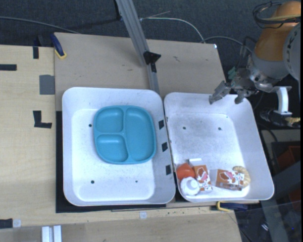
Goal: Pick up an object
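My gripper [226, 98] hangs over the far right corner of the right bin [217, 130], fingers spread apart with nothing between them. The objects lie in that bin's near edge, well away from the gripper: an orange-red round piece [185, 171], a white cup-like item [190, 186], a red and white packet [203, 178], and a brown and white toy or packet [233, 177]. A white card [195, 161] lies just behind them.
The left bin [78, 135] holds a blue divided plate [124, 134]. A grey metal pole [134, 24] slants across the bench behind the bins. Cables trail over the dark floor at the back and right.
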